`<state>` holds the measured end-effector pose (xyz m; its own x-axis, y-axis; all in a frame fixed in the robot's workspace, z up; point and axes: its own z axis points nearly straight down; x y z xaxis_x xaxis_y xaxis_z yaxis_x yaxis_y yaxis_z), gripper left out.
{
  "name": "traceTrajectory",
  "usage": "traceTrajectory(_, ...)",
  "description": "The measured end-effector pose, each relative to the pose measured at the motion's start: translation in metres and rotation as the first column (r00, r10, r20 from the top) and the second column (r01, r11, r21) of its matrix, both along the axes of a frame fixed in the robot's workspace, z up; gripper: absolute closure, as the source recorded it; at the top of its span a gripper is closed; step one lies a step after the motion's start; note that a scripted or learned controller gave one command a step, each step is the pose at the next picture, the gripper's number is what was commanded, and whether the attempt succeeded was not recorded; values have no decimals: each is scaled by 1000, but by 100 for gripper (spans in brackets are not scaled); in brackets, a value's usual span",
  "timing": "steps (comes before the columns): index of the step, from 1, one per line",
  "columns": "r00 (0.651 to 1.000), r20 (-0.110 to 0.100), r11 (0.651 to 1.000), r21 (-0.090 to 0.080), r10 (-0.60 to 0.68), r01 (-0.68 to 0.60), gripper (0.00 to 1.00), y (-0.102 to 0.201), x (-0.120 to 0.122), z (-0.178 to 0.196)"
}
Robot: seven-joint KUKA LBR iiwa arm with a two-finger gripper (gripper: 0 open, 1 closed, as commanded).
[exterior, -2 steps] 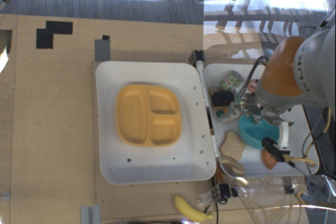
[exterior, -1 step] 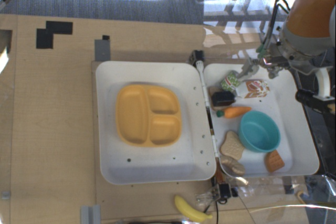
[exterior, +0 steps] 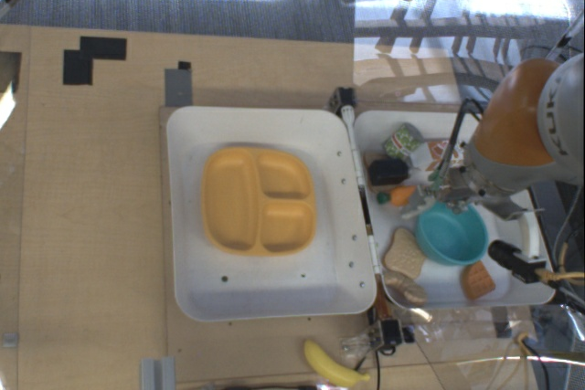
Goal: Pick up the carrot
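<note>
Light wood bench [exterior: 91,242] carries two white bins side by side: left bin [exterior: 265,288], right bin [exterior: 512,292]. Banana [exterior: 334,367] lies on bench near front edge, below the bins. Black patches [exterior: 91,57] at back left, possibly tape.

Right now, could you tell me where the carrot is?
The carrot lies in the right bin, near its left wall, just below a black item and left of the teal bowl.
</note>
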<state>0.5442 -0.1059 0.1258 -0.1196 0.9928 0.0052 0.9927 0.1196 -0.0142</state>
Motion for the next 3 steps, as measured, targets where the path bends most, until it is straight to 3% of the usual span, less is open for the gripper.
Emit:
traceTrajectory(1, 940, 21, 940, 0, -340, 340, 0, 5, 36, -37)
traceTrajectory(2, 675, 18, 675, 1, -738, 738, 0, -9, 75, -38)
traceTrajectory(3, 686, 13, 686, -3, -728, 728, 100, -8, 75, -27)
